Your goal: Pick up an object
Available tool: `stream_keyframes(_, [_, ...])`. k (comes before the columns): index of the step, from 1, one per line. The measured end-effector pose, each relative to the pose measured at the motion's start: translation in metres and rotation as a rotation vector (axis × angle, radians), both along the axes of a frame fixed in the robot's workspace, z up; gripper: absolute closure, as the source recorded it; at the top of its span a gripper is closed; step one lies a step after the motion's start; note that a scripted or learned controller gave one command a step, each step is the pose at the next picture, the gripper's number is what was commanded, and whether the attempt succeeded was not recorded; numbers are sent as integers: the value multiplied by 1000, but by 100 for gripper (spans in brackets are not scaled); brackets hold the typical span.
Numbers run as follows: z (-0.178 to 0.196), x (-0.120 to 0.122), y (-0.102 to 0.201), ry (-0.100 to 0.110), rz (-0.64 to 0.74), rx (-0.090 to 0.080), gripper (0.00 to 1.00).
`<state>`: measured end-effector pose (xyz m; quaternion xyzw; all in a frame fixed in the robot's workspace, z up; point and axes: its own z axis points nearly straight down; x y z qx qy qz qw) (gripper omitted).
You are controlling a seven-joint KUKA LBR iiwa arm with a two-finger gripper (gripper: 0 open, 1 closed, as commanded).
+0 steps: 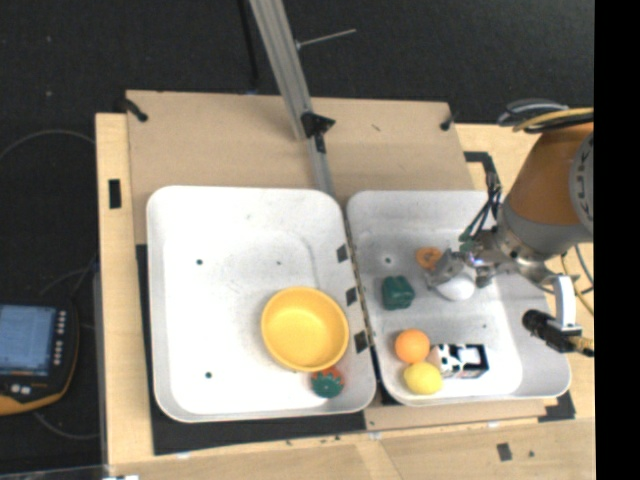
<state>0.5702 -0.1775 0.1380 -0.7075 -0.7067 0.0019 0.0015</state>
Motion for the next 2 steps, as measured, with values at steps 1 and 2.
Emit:
stream_keyframes(1, [-39,0,-1,-3,0,-2,0])
stream_keyframes(2, [-26,1,-2,-10,-5,-2,100])
